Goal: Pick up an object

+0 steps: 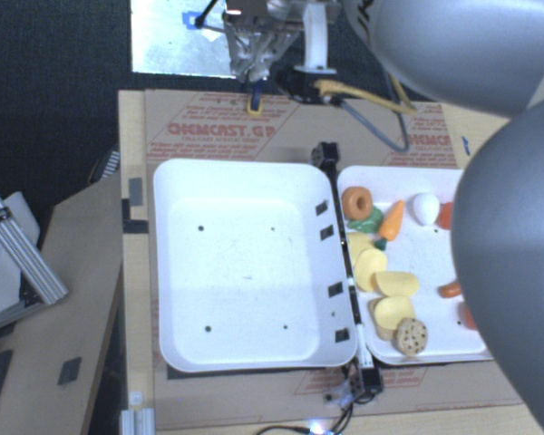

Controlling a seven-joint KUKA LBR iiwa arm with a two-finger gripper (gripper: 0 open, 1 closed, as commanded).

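Cardboard (208, 127) backs the left bin (245, 261); beyond its far rim my gripper (254, 72) hangs, finger state unclear.

The table (136, 270) is covered by a brown printed cardboard sheet (219, 127), on which two shallow white bins are set side by side, touching along a black-clipped seam. The left bin (245, 261) is placed centrally, while the right bin (426, 270) is partly hidden by the grey arm (512, 243).
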